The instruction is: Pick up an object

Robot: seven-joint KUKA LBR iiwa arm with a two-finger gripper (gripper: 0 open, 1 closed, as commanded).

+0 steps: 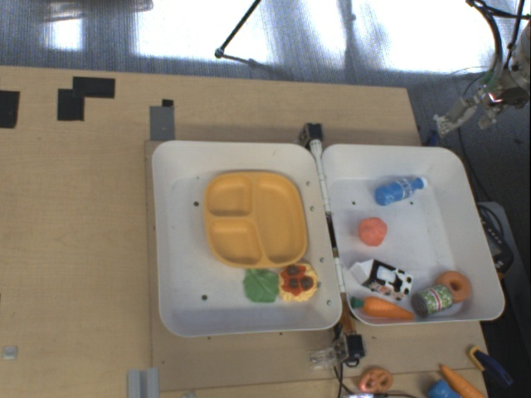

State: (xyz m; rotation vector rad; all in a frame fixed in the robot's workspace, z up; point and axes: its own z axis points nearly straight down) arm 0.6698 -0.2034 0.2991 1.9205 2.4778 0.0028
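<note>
Nothing picked yet: gripper (448, 123) off right bin (465, 181) far corner, grip state unclear; blue bottle (398, 190) untouched.

Tan bench (75, 222) below grey floor (398, 23) with bright, perhaps window, glare.
</note>
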